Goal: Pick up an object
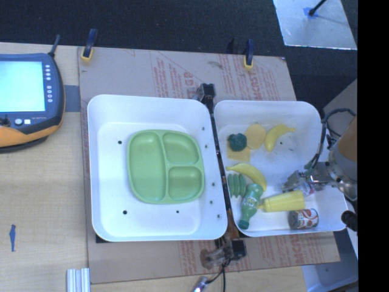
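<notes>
The right bin [267, 104] holds several toy items. A yellow banana [277, 134], a yellow round piece [255, 136] and a dark teal lump [237, 142] lie at the back. Nearer the middle are a second banana [250, 174] and a green pickle [236, 185]. A green bottle [249, 204], a yellow squeeze bottle [282, 202] and a small can [302, 219] lie at the front. My gripper [299, 179] is low over the bin's right side, just above the yellow bottle's right end. Nothing is visibly held.
The left bin [109, 163] holds a green divided plate [164, 166]. A teach pendant [27, 99] lies on the bench at far left. Clamps [248, 53] pin the cardboard sheet under the bins. The arm's wrist [343, 157] hangs over the right bin's rim.
</notes>
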### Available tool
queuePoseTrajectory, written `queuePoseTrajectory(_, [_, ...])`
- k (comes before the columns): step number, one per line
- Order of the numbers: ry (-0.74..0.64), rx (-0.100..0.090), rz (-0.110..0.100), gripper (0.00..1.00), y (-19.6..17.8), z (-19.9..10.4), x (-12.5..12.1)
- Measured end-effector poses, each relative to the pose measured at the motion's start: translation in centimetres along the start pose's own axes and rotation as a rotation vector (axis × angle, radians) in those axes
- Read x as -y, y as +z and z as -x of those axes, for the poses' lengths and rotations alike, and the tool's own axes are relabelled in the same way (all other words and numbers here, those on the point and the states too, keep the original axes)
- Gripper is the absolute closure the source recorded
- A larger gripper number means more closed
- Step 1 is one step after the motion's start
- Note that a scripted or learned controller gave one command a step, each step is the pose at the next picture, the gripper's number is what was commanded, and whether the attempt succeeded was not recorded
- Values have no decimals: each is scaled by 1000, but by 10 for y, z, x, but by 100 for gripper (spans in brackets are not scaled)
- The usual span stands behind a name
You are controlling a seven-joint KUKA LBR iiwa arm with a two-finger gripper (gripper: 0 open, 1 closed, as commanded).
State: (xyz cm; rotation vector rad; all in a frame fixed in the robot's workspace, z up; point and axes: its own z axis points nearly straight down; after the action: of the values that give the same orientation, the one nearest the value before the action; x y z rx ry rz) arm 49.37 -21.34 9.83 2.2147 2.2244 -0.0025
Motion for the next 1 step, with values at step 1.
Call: queuePoseTrajectory(1, [-3,-3,-4,0,6,-38,-77])
